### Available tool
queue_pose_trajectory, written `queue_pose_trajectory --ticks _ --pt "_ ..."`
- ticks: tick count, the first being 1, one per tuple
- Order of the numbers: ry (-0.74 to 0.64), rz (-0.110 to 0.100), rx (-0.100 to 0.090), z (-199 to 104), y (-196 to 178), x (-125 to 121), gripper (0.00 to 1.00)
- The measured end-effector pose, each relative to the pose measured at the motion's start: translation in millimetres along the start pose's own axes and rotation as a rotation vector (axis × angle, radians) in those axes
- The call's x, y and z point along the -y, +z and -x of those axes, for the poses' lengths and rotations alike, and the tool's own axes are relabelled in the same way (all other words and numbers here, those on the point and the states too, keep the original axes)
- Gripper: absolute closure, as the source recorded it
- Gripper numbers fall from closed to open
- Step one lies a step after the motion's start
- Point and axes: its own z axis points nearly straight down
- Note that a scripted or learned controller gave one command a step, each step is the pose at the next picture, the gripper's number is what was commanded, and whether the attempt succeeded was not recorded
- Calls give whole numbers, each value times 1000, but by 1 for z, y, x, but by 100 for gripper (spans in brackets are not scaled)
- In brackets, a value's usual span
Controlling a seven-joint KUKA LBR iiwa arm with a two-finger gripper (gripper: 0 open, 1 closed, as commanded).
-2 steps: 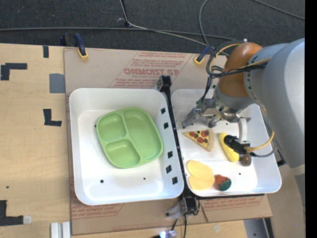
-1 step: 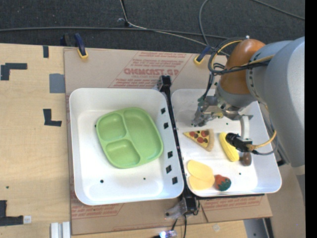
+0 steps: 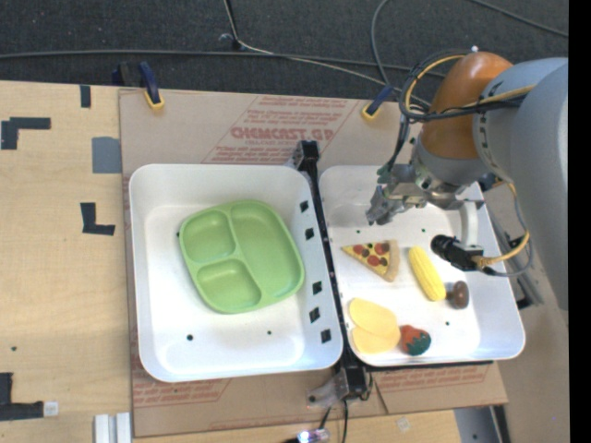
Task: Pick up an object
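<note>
Nearest the camera in the right bin (image 3: 494,344), a pair of pale yellow chip-like discs (image 3: 372,326) overlaps beside a small red-and-green strawberry-like toy (image 3: 415,340), both close to the front rim. Just behind them lie a brown knob-shaped piece (image 3: 457,294), a glossy yellow corn cob (image 3: 426,273) and a flat pizza slice (image 3: 374,257) with red dots, well spaced on smooth white plastic. Bare floor stays open toward the bin's far-left corner. The gripper (image 3: 381,212) hangs just above the pizza slice with nothing between its fingers; they look slightly parted, though the view is poor. The left bin (image 3: 148,275) holds a green three-compartment tray (image 3: 242,255), with free room along every wall.
</note>
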Motion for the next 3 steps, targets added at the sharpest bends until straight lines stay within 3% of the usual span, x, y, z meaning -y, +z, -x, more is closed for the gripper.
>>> queue_pose_trajectory --ticks 2,3 --pt "0 2 1 5 -99 -1 100" --pt "-4 -3 -1 -54 -87 -1 100"
